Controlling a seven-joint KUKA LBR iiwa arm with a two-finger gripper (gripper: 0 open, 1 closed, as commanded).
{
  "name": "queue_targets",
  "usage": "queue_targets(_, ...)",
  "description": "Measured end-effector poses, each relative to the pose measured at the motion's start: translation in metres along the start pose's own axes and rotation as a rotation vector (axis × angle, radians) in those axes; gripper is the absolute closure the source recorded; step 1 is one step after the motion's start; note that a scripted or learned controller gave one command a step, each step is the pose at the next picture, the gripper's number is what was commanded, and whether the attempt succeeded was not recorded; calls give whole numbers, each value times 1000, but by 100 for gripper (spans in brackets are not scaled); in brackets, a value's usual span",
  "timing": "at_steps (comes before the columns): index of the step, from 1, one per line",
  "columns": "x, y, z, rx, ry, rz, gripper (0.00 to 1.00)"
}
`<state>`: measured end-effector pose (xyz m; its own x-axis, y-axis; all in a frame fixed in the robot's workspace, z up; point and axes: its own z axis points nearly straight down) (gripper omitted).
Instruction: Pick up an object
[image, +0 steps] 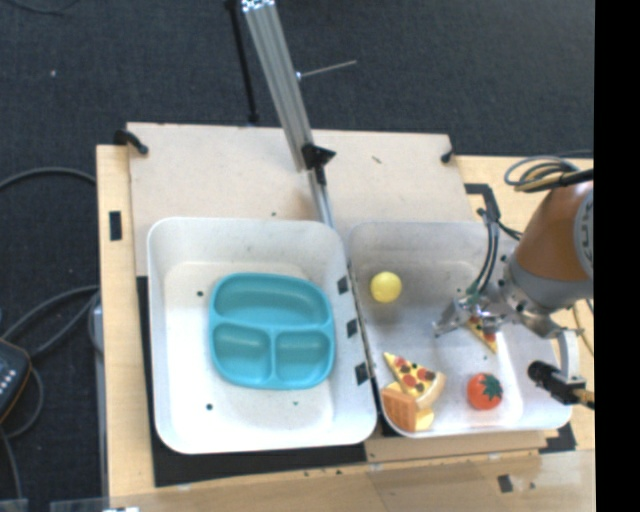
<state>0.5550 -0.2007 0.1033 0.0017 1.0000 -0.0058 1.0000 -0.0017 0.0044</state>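
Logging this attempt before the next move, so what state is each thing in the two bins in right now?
Blue divided tray: flat in the left bin, compartments bare.
Yellow ball: loose in the right bin, untouched.
Pizza slice: lying on a tan block.
Tomato: resting, apart from the claw.
Claw: low in the right bin, over a small piece; grip unclear.
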Motion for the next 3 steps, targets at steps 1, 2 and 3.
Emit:
queue_targets(1,-2,1,-13,-5,-1,4,100)
queue_targets(2,6,0,-70,-3,3,-4,100)
queue_targets(3,3,-2,-115,-3,3,-4,100)
